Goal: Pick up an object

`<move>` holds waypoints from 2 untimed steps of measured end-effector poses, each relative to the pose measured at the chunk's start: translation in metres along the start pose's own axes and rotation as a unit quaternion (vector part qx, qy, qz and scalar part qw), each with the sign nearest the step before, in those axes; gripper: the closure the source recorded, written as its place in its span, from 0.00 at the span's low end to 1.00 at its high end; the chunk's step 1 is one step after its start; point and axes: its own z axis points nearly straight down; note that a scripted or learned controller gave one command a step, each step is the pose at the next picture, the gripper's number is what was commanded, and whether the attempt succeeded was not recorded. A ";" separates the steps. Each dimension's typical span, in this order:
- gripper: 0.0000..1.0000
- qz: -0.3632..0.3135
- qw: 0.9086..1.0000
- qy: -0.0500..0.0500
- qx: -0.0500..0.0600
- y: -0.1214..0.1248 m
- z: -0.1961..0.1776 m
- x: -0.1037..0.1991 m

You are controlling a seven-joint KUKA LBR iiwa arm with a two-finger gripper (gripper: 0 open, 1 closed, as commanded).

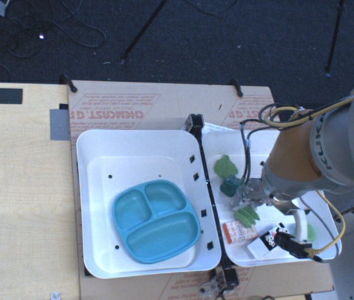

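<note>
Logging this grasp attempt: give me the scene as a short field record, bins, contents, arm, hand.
left bin: holds a blue divided plate
right bin: light green object, teal object, green ridged object, red and white packet, small black and white item
arm: reaches in from the right, over the right bin
hand: low over the green ridged object, beside the teal one
grasp: cannot tell

Smooth plastics on printed cardboard

The white bins [140, 144] and the blue divided plate [157, 220] looked like smooth, slightly glossy plastic; the cardboard sheet [120, 105] beneath was matt, the counter [20, 192] pale wood-grained.
</note>
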 end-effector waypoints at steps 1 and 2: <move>1.00 -0.002 1.000 0.000 -0.002 -0.005 -0.041 0.001; 1.00 -0.005 1.000 -0.001 -0.002 -0.014 -0.090 0.004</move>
